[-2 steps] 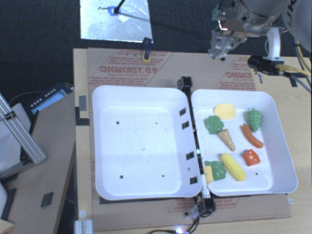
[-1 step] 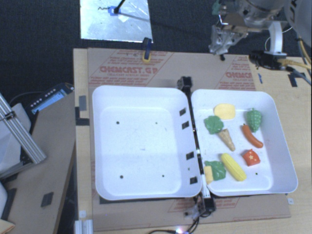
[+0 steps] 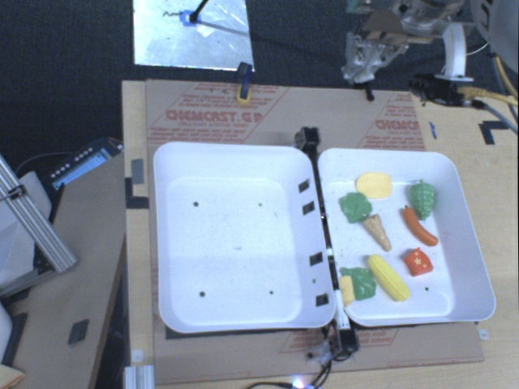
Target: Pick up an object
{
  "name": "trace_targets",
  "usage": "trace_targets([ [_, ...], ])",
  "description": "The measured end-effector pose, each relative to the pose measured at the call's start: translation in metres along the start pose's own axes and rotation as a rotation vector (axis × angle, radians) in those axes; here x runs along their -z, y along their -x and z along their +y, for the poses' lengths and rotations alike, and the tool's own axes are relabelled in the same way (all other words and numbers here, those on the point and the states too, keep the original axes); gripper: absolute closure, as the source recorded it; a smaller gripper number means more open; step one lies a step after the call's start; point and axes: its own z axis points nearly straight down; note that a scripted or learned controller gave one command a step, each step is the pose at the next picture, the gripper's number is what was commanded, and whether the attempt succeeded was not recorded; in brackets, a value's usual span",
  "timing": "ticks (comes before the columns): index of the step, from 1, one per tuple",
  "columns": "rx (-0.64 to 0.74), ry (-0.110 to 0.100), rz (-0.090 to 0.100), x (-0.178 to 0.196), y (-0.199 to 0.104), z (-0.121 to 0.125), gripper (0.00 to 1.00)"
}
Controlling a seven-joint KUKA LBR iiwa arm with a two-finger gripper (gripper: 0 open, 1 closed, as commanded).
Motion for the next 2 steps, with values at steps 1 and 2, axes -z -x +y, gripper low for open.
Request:
trace_targets([
  [1, 0.000, 0.001, 0.000, 0.028, -0.006, 0.000, 1.00],
  [2, 0.000, 0.000, 0.000, 0.048, -0.021, 0.000, 1.00],
])
